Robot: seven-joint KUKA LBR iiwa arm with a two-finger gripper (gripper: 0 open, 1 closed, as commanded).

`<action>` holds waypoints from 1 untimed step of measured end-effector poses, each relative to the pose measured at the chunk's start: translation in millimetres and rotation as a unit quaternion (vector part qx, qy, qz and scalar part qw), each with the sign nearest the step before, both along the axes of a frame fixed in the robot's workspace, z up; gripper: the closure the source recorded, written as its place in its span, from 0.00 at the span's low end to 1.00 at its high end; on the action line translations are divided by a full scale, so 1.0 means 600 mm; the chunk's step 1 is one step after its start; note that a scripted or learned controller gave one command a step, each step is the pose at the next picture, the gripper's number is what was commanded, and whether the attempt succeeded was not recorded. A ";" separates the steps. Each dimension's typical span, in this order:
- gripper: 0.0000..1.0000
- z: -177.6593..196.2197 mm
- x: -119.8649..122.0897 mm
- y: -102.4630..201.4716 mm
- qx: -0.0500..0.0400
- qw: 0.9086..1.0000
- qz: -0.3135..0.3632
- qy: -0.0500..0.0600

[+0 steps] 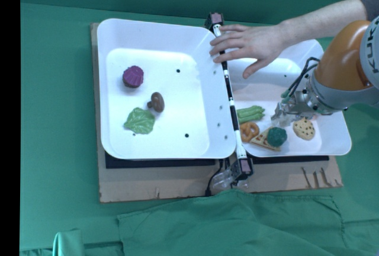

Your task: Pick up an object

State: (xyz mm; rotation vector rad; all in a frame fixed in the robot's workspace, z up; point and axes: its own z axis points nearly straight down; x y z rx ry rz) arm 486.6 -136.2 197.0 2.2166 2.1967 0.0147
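- I take the black-and-white divider bar (228,90) between the two bins as my landmark; it runs from the far edge of the table (148,188) toward the near edge.
- My end effector (284,114) hangs low over the right bin (334,142), right of the bar, under the orange band of the arm (346,65).
- I cannot tell from here how far apart its tips stand, and I see nothing held between them.
- Just right of the bar lie a green bean pod (251,112), a pretzel (249,130) and a pizza slice (261,140), with a broccoli floret (276,136) touching the slice.
- A cookie (304,128) sits further right, just beside the end effector.
- A person's hand (249,46) rests across the far part of the bar, fingers spread, reaching in from the right.
- Left of the bar, in the left bin (118,148), lie a purple piece (132,76), a brown mushroom (156,102) and a lettuce leaf (140,121), well apart from the end effector.
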 end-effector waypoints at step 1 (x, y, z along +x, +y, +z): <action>1.00 0.094 0.002 0.015 0.003 1.000 0.004 0.006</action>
